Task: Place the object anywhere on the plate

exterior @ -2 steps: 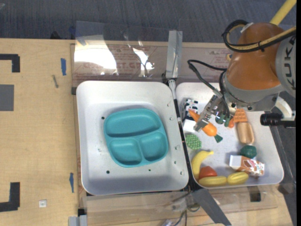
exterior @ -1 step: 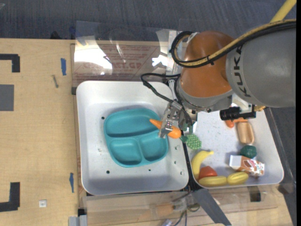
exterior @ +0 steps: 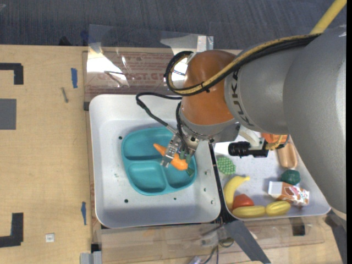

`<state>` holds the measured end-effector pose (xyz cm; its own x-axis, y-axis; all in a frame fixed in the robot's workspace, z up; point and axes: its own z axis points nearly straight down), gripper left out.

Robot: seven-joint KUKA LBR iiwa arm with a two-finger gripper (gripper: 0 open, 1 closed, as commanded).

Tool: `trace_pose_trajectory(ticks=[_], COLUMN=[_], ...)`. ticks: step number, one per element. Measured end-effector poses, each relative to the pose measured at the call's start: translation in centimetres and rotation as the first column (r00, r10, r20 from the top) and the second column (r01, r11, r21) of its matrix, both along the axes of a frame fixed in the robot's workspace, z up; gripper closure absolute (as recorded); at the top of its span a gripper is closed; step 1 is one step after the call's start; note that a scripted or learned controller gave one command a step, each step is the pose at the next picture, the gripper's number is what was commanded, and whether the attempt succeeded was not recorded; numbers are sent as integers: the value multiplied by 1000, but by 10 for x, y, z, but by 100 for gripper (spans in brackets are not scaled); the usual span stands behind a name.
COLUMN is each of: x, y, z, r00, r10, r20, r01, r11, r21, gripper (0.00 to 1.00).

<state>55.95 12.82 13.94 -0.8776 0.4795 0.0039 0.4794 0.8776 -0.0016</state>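
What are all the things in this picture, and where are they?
Plate: one, teal, with compartments, in the left bin.
Toy carrot: one, orange, over the plate's right side, at the gripper.
Bins: two, white, side by side on the bench.
Banana: one, yellow, right bin.
Tomato: one, red, right bin, near edge.
Yellow piece: one, beside the tomato.
Green round thing: one, dark green, right bin.
Small carton: one, orange and white, right bin.
Green dotted thing: one, right bin, by the divider.
Arm: one, grey with orange band, reaching from the right.
Gripper: one, above the plate.
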Motion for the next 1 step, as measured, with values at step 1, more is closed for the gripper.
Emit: trace_pose_trajectory(ticks=[1], x=[1], y=[0], z=[1], r00=[1000], r10=[-1], r20=[2], r01=[1], r11=[1000], r21=[0], gripper=[0])
